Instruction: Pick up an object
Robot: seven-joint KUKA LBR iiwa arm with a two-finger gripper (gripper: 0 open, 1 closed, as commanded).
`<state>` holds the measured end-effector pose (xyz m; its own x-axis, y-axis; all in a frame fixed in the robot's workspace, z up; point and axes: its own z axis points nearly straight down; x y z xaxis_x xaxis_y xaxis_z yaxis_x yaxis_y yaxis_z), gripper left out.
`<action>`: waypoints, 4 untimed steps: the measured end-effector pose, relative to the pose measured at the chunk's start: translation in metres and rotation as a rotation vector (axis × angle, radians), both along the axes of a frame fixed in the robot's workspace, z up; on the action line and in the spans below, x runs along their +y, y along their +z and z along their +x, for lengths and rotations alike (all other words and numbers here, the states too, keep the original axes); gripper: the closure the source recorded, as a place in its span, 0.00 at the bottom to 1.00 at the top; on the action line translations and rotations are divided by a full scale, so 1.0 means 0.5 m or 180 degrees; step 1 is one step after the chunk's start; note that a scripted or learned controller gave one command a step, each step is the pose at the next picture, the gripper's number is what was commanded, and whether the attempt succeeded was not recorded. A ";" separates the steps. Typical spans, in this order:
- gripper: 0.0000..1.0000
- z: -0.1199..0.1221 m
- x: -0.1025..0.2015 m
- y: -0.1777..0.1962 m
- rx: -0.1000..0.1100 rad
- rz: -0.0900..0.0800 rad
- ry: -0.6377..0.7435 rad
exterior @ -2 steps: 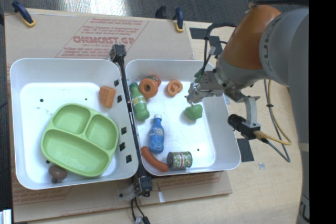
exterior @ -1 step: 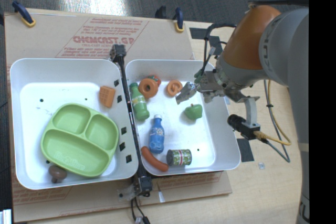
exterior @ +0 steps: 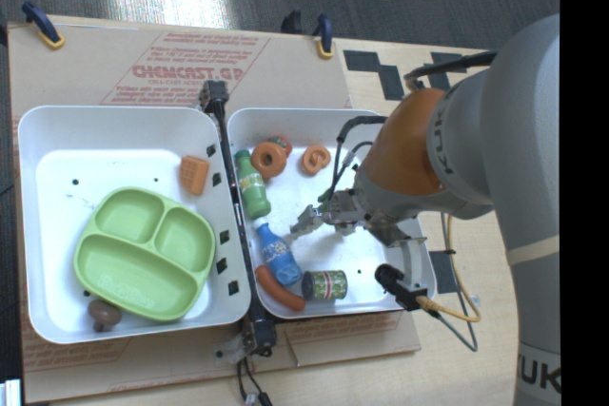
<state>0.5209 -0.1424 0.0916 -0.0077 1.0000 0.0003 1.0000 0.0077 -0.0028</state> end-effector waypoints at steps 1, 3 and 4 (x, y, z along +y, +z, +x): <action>1.00 0.002 -0.001 0.021 -0.0002 -0.0006 0.0017; 1.00 -0.088 -0.053 0.245 -0.0006 0.0000 -0.0012; 1.00 -0.002 -0.010 0.316 -0.0014 -0.0002 -0.0005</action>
<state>0.5200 -0.1476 0.2494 -0.0062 1.0000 -0.0003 1.0000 0.0062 0.0017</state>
